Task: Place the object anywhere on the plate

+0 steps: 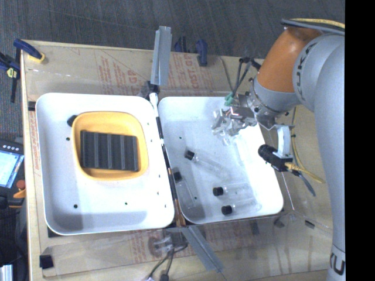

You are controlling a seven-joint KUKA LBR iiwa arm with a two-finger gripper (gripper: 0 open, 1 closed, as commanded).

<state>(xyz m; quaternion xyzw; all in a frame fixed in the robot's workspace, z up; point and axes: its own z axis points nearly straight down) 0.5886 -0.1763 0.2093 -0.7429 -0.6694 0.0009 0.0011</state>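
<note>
A yellow plate with a dark ribbed centre lies in the left bin. Several clear plastic items with black caps lie in the right bin. One is a thin tube near the middle. Two more, a capped one and another, are near the front. My gripper hangs over the right bin's far right part, above the clear items and well right of the plate. Glare and the clear plastic below it hide whether anything is in it.
A grey upright post stands behind the gap between the bins. Blue clamps sit at the bench's far left corner, and a small screen at the left edge. Cables trail beside the right bin's right wall.
</note>
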